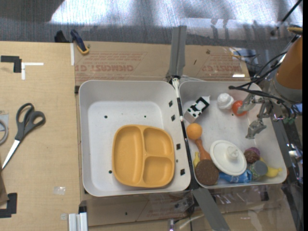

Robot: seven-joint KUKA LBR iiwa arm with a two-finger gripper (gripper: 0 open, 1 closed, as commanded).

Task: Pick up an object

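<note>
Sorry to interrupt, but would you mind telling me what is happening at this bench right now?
A robot arm is reaching into the right bin, which holds a jumble of small toys. Its claw hangs above the bin floor near an orange and white toy, with nothing visibly held. The left bin holds a yellow divided plate. Scissors lie on the bench.

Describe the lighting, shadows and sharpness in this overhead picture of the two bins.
Camera view: light is soft and even on the bench; the yellow tray and left bin are sharp, with faint shadow along the bin's walls; the background above the bench shows patchy bright and dark streaks; the orange arm at right is blurred; the gripper casts little shadow on the right bin.
</note>
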